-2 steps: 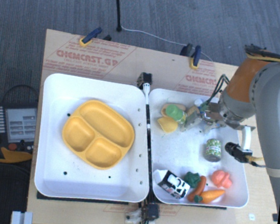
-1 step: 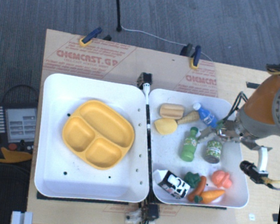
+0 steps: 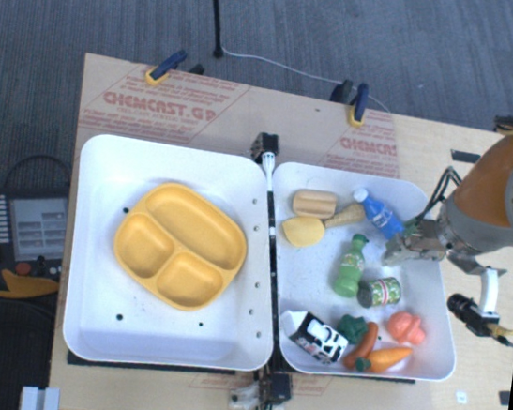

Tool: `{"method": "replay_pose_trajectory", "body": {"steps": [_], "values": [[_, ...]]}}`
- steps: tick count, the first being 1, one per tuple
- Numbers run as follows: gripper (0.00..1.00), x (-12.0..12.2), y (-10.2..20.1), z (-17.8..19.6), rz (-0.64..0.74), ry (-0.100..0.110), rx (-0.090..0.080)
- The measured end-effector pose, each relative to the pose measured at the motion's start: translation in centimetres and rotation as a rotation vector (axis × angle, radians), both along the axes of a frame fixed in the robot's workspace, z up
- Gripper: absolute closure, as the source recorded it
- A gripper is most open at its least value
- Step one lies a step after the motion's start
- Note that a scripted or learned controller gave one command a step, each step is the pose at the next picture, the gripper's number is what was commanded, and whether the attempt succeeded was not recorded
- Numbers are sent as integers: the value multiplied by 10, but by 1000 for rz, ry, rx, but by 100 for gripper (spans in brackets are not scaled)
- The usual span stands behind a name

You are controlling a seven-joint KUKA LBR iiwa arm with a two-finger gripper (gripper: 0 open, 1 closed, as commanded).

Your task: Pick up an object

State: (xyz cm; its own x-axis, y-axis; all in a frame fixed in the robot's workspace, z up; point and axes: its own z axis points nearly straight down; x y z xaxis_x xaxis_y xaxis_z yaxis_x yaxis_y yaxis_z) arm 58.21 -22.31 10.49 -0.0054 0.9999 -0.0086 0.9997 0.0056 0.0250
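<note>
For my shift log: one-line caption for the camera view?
Gripper hovers in the right bin beside the blue bottle; yellow tray fills the left bin.

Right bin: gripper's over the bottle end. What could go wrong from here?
1. The gripper sits near the blue bottle, the green bottle and the can; descending between them may nudge one instead of grasping.
2. It is close to the right bin's far wall, so a finger may clip it.
3. The bottles and can are rounded and lie on their sides, so they may roll away.
</note>
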Motion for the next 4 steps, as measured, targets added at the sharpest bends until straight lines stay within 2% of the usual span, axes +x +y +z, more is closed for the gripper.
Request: {"method": "replay_pose_trajectory", "body": {"steps": [1,2,3,4], "values": [[0,1,5,0,4,3,10],[0,-76,37,-10,-4,-8,-9],[0,-86,26,-9,2,-12,-3],[0,-51,83,-10,-7,-2,-8]]}}
